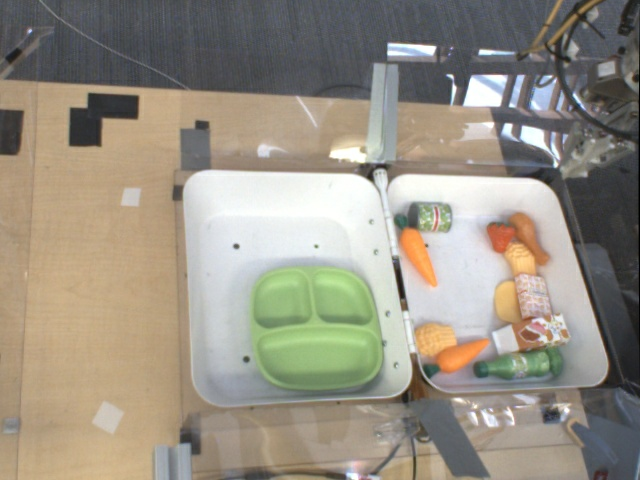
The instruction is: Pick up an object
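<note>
Green bottle (519, 366) hugs right bin (570, 228) front edge; centre open.

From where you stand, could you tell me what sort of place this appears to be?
Probably a robot test bench in a lab: two white bins on a wooden bench, a green tray in one, toy food like a carrot in the other, and cables nearby.
</note>
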`<state>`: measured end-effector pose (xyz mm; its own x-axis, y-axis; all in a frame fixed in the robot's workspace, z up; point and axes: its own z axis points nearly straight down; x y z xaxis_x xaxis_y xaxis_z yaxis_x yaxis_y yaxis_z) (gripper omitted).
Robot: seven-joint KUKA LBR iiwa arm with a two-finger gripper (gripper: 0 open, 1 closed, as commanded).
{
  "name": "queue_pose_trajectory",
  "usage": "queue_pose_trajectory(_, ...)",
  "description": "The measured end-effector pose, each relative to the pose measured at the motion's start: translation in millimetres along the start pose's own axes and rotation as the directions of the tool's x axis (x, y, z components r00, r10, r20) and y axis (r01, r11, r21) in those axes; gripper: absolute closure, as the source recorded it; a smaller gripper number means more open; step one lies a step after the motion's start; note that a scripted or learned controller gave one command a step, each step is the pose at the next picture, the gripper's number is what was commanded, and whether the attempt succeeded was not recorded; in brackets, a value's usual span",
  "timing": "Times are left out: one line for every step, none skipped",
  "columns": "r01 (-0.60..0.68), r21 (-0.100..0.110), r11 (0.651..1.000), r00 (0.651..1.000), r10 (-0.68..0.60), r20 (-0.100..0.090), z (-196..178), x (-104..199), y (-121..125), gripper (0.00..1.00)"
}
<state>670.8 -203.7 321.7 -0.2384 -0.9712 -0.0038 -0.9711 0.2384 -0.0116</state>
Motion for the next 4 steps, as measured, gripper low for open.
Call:
queue_pose_trajectory(0.083,0.003,0.997,0.997,-0.083,-0.001,-51.9,0.1,-0.4,1.0)
queue_pose_trajectory(0.081,0.011,0.997,0.997,-0.081,0.004,-64.4,-2.0,-1.7,1.0)
queue_pose_trajectory(0.232,-0.002,0.973,0.973,-0.232,0.001,-83.5,0.1,-0.3,1.0)
queue_pose_trajectory(0.498,-0.002,0.867,0.867,-0.498,0.002,-104.9,0.2,-0.4,1.0)
